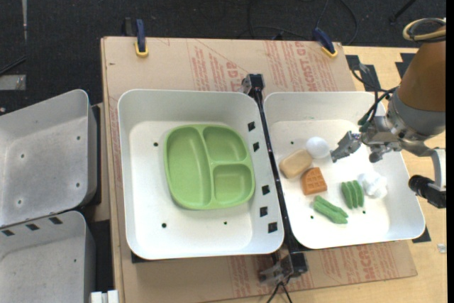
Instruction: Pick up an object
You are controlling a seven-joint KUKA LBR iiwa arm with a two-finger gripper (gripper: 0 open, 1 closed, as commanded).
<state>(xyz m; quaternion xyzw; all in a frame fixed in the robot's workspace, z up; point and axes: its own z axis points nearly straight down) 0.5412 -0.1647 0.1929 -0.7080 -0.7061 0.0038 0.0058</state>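
Gripper (347, 147) hovers just beside white ball (317, 147).

left bin (135, 152): divided tray (209, 167) | right bin (404, 223): waffle (313, 181) right of roll (296, 164)

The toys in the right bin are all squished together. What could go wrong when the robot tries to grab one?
1. The tan bread piece, orange cracker and white ball sit close together, so the gripper might bump a neighbor or catch two at once.
2. The white ball looks round and could roll away if nudged.
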